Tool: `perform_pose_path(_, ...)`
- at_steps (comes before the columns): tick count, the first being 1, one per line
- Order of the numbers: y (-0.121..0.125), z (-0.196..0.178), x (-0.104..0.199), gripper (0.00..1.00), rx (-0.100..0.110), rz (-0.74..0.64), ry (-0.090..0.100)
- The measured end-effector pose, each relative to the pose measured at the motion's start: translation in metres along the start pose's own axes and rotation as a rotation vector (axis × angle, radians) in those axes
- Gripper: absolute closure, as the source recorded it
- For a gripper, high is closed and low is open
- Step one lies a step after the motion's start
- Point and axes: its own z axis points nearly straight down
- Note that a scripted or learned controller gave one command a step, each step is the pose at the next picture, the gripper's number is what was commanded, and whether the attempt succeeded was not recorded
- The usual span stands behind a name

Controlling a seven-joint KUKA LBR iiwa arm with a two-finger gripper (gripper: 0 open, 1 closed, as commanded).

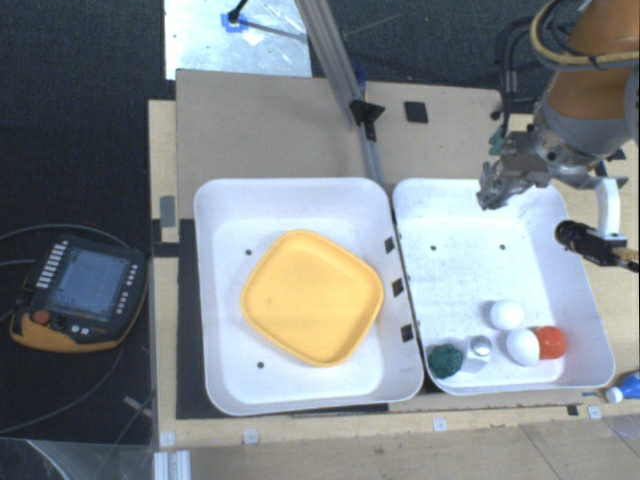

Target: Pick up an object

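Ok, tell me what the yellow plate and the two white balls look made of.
Yellow plate: probably plastic, with a matte, even colour and soft rounded edges, no glare. White balls and: smooth and slightly glossy, so hard plastic or something similar; the view is too small to tell for sure.

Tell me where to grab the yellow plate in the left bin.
Grip the yellow plate by its raised rim at the right corner, coming from above. It lies flat and too wide to span, and that corner is probably nearest the gripper.
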Motion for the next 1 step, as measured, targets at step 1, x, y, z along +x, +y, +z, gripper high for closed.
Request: perform_pose_path(1,0.0045,0.018,0.0424,1.0,0.001,0.001,0.0)
